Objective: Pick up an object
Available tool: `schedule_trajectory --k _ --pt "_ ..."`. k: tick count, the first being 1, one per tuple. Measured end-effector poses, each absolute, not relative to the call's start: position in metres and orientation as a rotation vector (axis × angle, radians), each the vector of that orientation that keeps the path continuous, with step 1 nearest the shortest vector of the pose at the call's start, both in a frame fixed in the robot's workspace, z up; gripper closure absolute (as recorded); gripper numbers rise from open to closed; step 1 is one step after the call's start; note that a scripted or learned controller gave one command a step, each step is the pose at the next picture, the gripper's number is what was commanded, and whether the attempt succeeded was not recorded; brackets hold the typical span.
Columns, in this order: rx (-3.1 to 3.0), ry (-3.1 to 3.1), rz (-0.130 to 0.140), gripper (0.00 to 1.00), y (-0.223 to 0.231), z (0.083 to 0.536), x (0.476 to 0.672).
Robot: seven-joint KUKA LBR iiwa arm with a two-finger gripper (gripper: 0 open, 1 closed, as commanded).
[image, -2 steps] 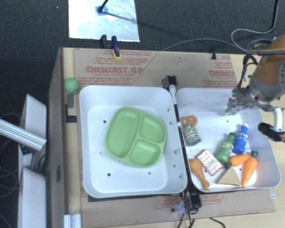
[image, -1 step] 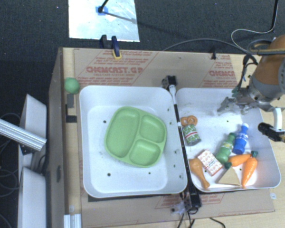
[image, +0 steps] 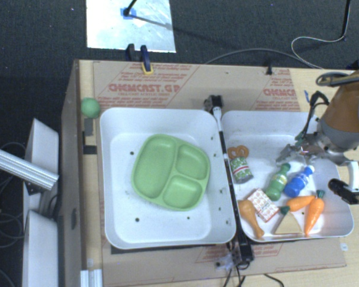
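Fixed high above the bench [image: 185, 79], looking down at a slant from fairly far, both white bins [image: 116, 220] framed whole, arm [image: 350, 109] entering right of them.

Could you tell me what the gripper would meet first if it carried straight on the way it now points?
The gripper points left and slightly down over the right bin. Going on, it would probably meet the green bottle first, though depth is unclear from above.
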State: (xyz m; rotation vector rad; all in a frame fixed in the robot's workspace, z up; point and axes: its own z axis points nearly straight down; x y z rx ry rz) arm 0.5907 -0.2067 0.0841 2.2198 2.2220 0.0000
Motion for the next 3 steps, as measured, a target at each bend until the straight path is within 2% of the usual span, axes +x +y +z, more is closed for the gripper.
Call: schedule_trajectory --k 1,2,3 --pt "2.216 2.22 0.004 1.0 -0.207 0.096 0.592" --pt "2.216 2.22 0.004 0.0 -0.207 0.095 0.592" --pt "2.215 2.226 0.004 0.0 -0.168 0.085 0.627"
